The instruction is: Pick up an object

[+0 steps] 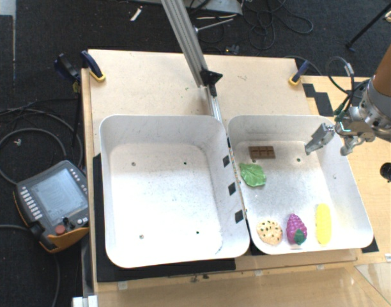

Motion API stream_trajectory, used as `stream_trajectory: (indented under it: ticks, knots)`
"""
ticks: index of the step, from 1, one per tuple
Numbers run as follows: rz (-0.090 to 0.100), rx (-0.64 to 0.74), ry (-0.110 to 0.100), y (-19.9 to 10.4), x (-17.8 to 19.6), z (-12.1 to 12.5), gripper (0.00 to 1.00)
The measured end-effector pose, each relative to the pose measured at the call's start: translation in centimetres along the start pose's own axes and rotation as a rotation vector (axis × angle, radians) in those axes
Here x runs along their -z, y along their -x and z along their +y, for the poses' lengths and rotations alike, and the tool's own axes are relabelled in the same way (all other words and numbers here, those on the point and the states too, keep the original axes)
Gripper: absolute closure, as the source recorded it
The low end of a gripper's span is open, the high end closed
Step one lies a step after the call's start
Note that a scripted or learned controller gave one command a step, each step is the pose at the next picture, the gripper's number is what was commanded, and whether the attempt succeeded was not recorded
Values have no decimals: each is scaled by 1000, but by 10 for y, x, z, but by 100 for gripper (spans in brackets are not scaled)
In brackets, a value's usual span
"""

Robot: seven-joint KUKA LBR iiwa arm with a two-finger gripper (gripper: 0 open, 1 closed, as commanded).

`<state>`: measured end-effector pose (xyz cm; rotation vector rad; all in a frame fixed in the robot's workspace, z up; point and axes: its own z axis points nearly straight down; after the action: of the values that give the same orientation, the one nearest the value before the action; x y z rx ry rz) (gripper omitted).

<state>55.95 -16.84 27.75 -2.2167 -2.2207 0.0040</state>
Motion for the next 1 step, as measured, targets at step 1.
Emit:
stream_trajectory:
  ticks: [1]
  knots:
    - [-1, 0, 5, 0, 3, 1, 0]
